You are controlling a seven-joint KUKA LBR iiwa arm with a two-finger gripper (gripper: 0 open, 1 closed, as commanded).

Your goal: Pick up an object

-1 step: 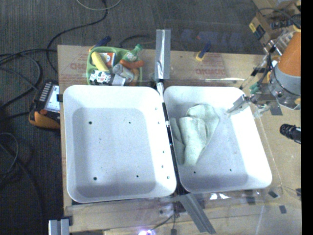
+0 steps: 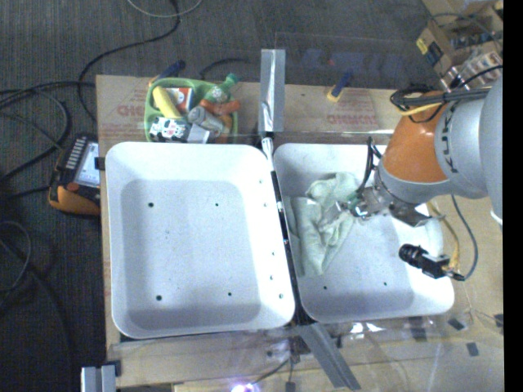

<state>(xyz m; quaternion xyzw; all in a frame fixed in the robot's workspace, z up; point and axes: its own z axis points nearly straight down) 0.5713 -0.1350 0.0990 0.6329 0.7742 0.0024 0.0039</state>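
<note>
reaching for pickup: my gripper down at cloth edge, grip state unclear; next, close and lift

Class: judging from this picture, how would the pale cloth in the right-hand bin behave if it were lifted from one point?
The cloth lies crumpled in soft folds, so it would probably droop rather than hold shape. It looks thin, so likely light. Its trailing end may drag along the right bin.
</note>
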